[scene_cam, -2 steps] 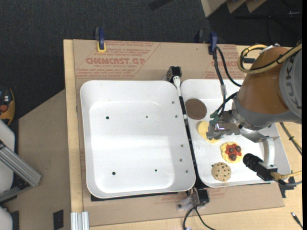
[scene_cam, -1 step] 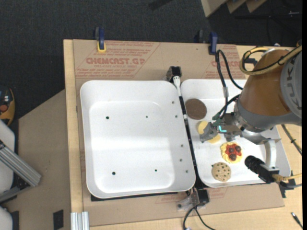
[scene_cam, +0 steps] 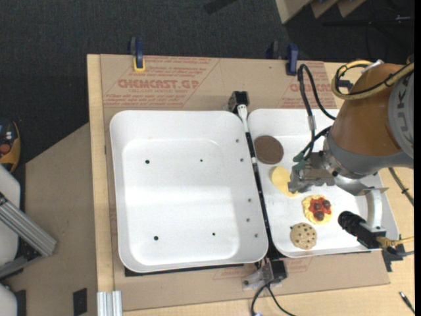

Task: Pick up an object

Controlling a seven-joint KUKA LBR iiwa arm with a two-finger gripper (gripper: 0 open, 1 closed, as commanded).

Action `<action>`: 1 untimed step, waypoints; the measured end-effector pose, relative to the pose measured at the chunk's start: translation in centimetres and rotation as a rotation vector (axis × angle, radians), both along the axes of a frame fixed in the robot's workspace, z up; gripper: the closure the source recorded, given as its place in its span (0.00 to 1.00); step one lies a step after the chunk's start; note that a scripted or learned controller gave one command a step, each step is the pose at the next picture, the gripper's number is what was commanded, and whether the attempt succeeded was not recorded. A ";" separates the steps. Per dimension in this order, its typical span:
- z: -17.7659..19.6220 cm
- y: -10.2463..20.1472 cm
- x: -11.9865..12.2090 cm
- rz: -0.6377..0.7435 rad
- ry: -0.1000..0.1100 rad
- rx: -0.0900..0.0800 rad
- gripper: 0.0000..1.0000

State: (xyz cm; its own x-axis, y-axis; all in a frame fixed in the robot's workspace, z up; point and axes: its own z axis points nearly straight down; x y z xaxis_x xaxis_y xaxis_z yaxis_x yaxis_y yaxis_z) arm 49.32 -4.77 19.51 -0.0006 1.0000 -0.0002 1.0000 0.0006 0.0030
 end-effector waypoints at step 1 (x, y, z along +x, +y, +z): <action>-0.1 0.0 0.0 0.000 0.001 0.000 0.00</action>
State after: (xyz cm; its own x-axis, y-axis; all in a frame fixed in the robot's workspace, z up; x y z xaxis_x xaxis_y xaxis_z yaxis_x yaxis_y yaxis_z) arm 49.30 -4.78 19.44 -0.0002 1.0000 -0.0002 1.0000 0.0002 0.0017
